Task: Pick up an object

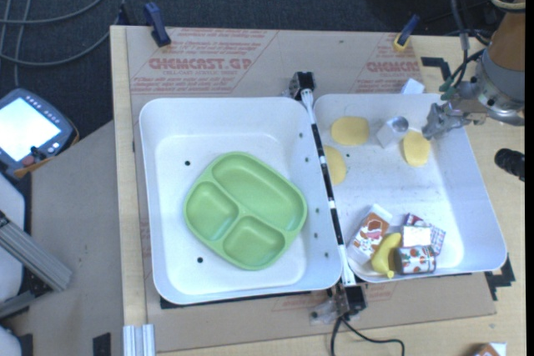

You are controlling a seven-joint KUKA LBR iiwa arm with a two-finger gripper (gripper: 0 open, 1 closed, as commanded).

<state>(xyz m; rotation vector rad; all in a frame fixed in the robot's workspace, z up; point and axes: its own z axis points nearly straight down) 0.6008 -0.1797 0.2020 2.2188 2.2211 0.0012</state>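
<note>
Grey claw [435, 122] low over right bin [467, 204], just beside yellow piece [415, 150]; grip impossible to judge, tips blurred; third yellow piece [335, 164] half hidden behind bin wall

— What is lying in the right bin [484, 204]?

— Three yellow rounded pieces are sitting in its far half: one [350, 131] near the back, one [416, 150] to its right, one [335, 163] against the left wall. A small grey piece [391, 130] is resting between the first two.

— And nearer?

— Small printed cartons [417, 246] are crowding the front corner, a yellow banana [385, 254] leaning among them.

— The left bin [167, 129]?

— A green divided plate [244, 209] is lying flat.
</note>
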